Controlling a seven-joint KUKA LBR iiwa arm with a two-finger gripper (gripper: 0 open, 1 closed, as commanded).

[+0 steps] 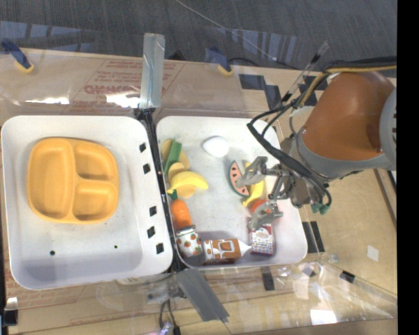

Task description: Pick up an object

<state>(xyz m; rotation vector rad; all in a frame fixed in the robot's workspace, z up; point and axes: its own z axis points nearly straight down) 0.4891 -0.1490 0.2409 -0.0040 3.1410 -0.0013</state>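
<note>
Camera view: a yellow piece lies in the right bin, its long axis slanting from upper right to lower left. The gripper hangs over it with fingers spread apart, one on either side; whether they touch it I cannot tell. A watermelon slice lies just left of the gripper, a small carton below.

Two shallow white bins stand side by side: the left bin and the right bin. The left one carries one yellow divided plate. The right one carries one white egg-like piece, one watermelon slice, one banana, one carrot and three small cartons along its near edge.
</note>
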